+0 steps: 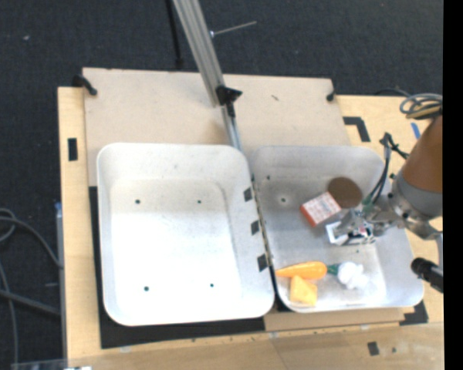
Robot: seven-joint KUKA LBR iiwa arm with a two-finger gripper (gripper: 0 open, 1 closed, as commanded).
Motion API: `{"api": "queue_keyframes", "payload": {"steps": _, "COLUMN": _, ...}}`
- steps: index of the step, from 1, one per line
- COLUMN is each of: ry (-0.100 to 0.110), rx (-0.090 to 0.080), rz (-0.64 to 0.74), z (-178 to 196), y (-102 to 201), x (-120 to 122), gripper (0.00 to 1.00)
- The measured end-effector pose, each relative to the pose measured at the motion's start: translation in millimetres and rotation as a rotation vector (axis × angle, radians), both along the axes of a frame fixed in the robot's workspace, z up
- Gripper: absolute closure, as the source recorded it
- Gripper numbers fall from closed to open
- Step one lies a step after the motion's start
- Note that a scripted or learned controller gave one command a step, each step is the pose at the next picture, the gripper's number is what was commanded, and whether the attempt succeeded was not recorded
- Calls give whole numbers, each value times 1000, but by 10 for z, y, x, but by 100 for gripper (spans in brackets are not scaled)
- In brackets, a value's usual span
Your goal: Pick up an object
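Fingers' state was unreadable; gripper [347,232] sat low beside the red-white box [321,208], nothing visibly lifted, pick still pending.

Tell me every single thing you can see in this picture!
shallow white plastic bins: two, white, side by side on the bench, left one and right one
round brown disc: one, brown, right bin, far part
small red and white box: one, red and white, right bin, beside the disc
orange carrot-shaped toy: one, orange, right bin, near edge
yellow wedge-shaped block: one, yellow, just below the carrot
white crumpled lump: one, white, right of the carrot
grey metal pole: one, slanting behind the bins
gripper: one, metallic, low over the right bin
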State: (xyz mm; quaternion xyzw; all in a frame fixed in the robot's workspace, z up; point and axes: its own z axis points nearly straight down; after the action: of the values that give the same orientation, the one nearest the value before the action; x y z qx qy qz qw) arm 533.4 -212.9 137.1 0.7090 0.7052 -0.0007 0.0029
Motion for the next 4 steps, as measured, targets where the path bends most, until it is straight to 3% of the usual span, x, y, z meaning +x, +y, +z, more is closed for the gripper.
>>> {"api": "queue_keyframes", "payload": {"steps": 1, "ry": -7, "rx": 1, "rz": -5, "z": 137, "y": -10, "x": 14, "gripper": 100}}
{"api": "queue_keyframes", "payload": {"steps": 2, "ry": -4, "rx": 2, "rz": 8, "z": 754, "y": -44, "x": 94, "gripper": 100}}
{"api": "queue_keyframes", "payload": {"steps": 3, "ry": -1, "rx": 4, "rz": 10, "z": 863, "y": -55, "x": 102, "gripper": 100}}
{"api": "queue_keyframes", "payload": {"steps": 4, "ry": 1, "rx": 5, "rz": 12, "z": 794, "y": 436, "x": 180, "gripper": 100}}
